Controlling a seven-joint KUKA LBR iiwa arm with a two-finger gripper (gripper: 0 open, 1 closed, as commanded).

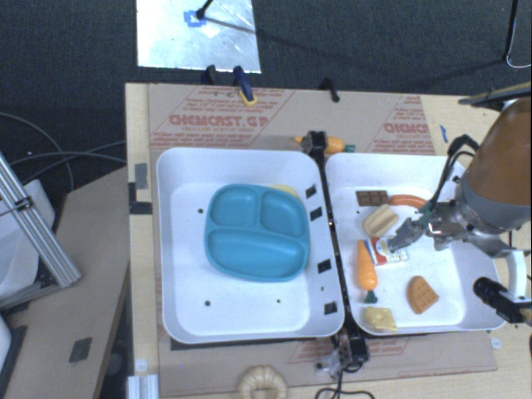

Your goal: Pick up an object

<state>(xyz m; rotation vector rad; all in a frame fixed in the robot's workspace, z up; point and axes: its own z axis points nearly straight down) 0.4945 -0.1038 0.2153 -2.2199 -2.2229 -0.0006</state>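
Note:
The right bin point(465, 173) holds several toy foods. A brown chocolate bar point(371, 197) and an orange sausage point(407, 199) lie at the back, with a beige bread roll point(381, 219) just in front of them. An orange carrot point(366, 264), a brown toast piece point(422, 294) and a yellow cheese wedge point(378, 317) lie nearer the front. My gripper point(406, 234) hangs low over the bin's middle, right of the roll and above a small white and red item point(388, 253). Nothing is seen held in it.
The left bin point(183, 181) holds a blue divided plate point(256, 229) with a pale yellow piece point(285, 189) behind it. A black divider point(326, 223) runs between the bins. An orange toy point(333, 145) sits at its far end. A beige ring point(263, 383) lies at the bench's front edge.

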